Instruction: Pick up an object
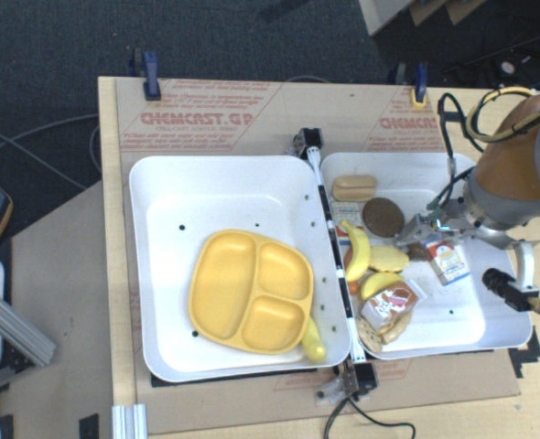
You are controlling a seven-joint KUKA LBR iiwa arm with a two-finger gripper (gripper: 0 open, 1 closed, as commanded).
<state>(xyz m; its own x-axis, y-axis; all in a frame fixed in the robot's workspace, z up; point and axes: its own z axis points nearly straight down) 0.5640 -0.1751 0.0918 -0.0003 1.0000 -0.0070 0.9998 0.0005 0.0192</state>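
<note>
Yellow divided plate (250, 291) sits in the left bin (160, 190), with a small yellow piece (313, 344) just off its lower right corner by the bin wall; right bin (490, 332) holds the clutter: a tan bun-shaped thing (354, 187) at the top, a brown round disc (383, 217) below it, a banana (357, 252) along the left wall, a pale yellow piece (386, 260) beside it, a clear packet with brown stuff (389, 307) near the front, and a small white carton (449, 263); the tool (423, 234) is low over the bin between the disc and the carton; can't tell if it's clenched or released, too dark and blurry; wooden surface (206, 117) underneath.
</note>
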